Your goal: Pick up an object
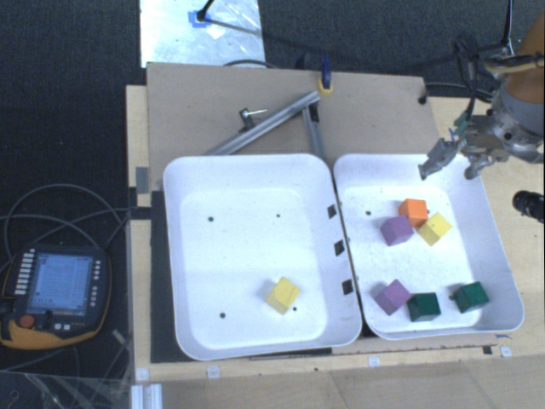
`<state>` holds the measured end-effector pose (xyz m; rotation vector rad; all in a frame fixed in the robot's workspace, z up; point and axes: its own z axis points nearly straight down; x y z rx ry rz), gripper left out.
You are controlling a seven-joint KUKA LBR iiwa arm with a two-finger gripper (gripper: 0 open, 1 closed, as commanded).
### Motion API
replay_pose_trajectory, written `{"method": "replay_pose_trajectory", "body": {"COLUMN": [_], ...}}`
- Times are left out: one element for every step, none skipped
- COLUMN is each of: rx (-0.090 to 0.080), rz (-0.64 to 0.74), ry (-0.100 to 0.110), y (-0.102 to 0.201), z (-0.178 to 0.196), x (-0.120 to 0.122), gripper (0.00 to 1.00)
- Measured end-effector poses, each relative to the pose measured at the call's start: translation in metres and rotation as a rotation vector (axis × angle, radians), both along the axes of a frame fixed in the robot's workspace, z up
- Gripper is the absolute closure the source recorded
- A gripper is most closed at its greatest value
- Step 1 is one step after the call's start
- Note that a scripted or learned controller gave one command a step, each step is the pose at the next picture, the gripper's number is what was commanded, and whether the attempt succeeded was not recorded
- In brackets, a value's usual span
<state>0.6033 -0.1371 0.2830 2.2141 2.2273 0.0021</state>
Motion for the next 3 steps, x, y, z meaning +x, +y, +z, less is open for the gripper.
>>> {"method": "replay_pose_trajectory", "body": {"rx": [0.000,-0.001,0.000], "rz": [0.000,-0.004,-0.002], "ry": [0.000,0.003,0.006], "y": [0.000,-0.003,0.003], "z": [0.000,-0.042,-0.100], "x": [0.000,-0.003,0.004], "gripper": [0.00,0.00,0.00]}}
